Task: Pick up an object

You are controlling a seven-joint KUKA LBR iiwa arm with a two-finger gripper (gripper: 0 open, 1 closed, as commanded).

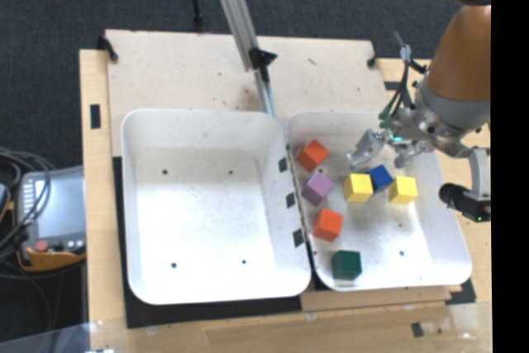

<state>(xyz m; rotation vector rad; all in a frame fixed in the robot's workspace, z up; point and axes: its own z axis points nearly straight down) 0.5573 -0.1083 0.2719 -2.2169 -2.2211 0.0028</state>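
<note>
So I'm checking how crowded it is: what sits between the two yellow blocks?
In the camera view, a blue block sits between the left yellow block and the right yellow block, slightly farther back.

Two bins sit side by side on the table (198, 62): the left bin (207, 202) and the right bin (430, 252) (their walls touching). Seven blocks (329, 224) lie in the right bin, clustered toward its left wall, the pincer (368, 149) above them.

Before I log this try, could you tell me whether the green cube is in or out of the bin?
In: the green cube sits inside the right bin, near its front rim.
</note>
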